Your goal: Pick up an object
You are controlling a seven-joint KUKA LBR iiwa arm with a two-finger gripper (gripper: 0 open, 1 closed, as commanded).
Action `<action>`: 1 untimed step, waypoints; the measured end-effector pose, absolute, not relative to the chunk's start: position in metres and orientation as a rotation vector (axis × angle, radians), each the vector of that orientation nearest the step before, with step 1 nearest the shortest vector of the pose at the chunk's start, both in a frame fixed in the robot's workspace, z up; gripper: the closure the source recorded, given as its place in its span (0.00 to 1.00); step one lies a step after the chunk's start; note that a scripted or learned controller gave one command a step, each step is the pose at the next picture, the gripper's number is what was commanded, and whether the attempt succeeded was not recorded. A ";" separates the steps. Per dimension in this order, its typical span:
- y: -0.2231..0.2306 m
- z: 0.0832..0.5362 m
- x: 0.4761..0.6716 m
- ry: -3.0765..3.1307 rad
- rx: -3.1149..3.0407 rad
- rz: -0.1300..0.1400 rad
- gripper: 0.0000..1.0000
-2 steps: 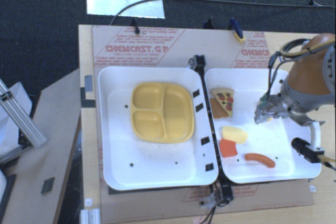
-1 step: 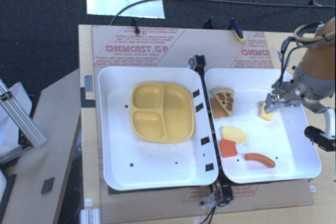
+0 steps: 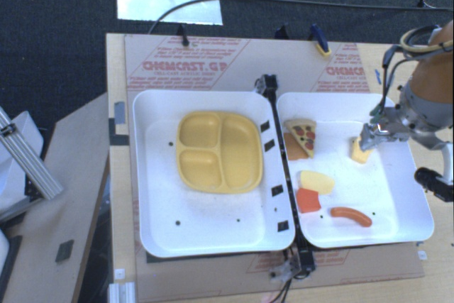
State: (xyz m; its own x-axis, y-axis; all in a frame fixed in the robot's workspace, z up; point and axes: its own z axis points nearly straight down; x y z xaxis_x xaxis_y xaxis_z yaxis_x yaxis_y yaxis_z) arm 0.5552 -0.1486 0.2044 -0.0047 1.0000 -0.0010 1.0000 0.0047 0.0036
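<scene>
Cheese wedge (image 3: 360, 151) lies in the right bin (image 3: 397, 223), near the desk's right edge.
The claw (image 3: 372, 138) sits directly over it; whether it grips cannot be told.

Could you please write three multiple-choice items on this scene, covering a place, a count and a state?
1. Where is the yellow divided plate?
A. left bin
B. right bin
C. on the bench outside the bins

2. How many food pieces lie in the right bin?
A. three
B. five
C. seven

3. Where is the gripper?
A. over the plate
B. at the yellow wedge
C. beyond the bench

Answers: 1 A, it lies in the left bin. 2 B, pizza slice, wedge, yellow block, orange piece, sausage. 3 B, its tip meets the wedge.
</scene>
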 end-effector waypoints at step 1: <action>-0.090 0.217 0.559 2.232 2.209 0.005 1.00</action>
